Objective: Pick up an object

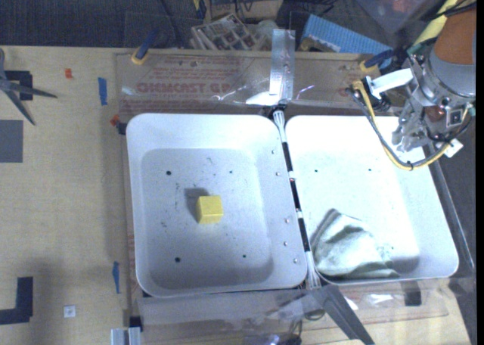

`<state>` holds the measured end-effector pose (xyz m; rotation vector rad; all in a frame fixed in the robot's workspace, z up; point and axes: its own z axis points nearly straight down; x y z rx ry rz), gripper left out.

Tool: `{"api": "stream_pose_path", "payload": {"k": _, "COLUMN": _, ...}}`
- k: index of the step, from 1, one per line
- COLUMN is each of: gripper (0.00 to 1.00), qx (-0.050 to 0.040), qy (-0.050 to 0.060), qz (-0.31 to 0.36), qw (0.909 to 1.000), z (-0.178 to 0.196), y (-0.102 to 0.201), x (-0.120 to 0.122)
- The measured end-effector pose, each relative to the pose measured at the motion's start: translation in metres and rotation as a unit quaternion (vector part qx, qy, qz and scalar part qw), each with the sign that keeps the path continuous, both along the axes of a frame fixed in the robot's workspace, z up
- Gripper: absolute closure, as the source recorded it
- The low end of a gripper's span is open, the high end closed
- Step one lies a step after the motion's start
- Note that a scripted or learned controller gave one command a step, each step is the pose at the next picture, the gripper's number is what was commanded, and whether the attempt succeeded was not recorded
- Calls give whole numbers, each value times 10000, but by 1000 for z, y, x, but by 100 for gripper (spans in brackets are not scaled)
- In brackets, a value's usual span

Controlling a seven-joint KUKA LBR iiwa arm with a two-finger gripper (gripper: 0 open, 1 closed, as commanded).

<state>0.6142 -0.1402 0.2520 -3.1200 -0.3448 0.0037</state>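
Yellow cube point(210, 209) in left bin point(151, 139); crumpled cloth point(349, 249) right.

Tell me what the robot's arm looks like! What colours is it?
The arm is grey metal with an orange band near the top. A yellow cable loops down from it over the white bin, and a white tag-like piece sticks out on its side. The gripper at the end is a small silvery-grey piece with dark parts.
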Motion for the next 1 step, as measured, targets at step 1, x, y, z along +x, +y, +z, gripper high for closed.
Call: {"api": "stream_pose_path", "payload": {"k": 1, "gripper": 100, "qx": -7, "qy": -12, "qz": 263, "qw": 9997, "z": -159, "y": -76, "x": -65}}
